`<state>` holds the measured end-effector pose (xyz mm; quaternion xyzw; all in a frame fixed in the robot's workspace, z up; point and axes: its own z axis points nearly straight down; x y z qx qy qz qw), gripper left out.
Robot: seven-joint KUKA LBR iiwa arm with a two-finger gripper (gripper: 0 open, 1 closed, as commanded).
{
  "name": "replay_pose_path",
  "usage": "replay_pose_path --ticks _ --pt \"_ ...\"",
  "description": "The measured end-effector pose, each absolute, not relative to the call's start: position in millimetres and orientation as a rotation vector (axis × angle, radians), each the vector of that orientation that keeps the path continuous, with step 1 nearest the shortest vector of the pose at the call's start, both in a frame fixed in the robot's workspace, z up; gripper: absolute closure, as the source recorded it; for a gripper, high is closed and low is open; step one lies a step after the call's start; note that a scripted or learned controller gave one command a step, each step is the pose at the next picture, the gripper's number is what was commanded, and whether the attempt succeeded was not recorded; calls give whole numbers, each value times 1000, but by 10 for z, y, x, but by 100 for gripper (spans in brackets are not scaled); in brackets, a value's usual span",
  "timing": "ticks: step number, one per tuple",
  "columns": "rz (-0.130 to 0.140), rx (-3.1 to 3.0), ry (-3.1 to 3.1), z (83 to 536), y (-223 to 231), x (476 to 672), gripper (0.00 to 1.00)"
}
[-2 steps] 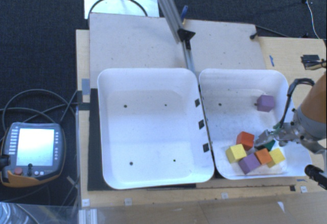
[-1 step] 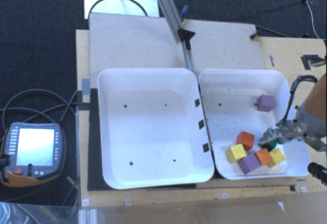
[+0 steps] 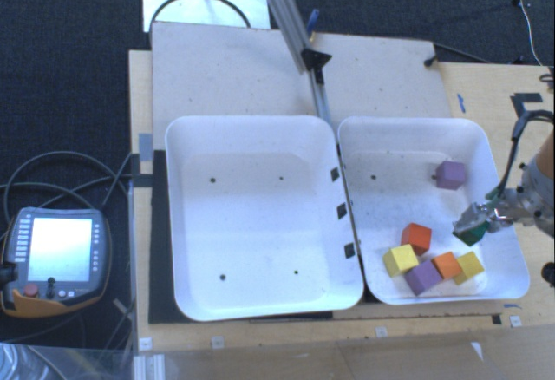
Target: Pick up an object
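A: Taking the camera view, use the right bin (image 3: 486, 144) as the landmark. Where is the gripper (image 3: 475, 226)?

B: Just inside that bin's right wall, about two thirds of the way toward its near edge, coming in from the right. Something dark green (image 3: 469, 236) sits at its tip. I judge it to be a small block caught there, but it is too small and shadowed to be sure it lies between the fingers, so I cannot tell whether the gripper is spread or closed.

A: And the loose pieces?

B: A cluster in the bin's near right corner: a red-orange cube (image 3: 417, 237), a yellow cube (image 3: 401, 259), a purple cube (image 3: 424, 277), an orange cube (image 3: 447, 265) and a second yellow cube (image 3: 469, 266). A lone lilac cube (image 3: 450, 174) rests near the far right of the bin floor, well apart from the rest.

A: Which matters for the coming move?

B: The cluster lies just nearward and leftward of the gripper; the second yellow cube is nearest, almost directly beneath the tip toward the bin's near edge. The cubes have no real long axis. The left bin (image 3: 251, 131) plays no part.
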<state>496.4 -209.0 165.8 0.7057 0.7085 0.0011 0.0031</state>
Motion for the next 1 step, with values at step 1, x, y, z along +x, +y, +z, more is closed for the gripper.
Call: replay_pose_path --ticks 1 --pt "6 2209 2222 2272 -2048 5041 100"
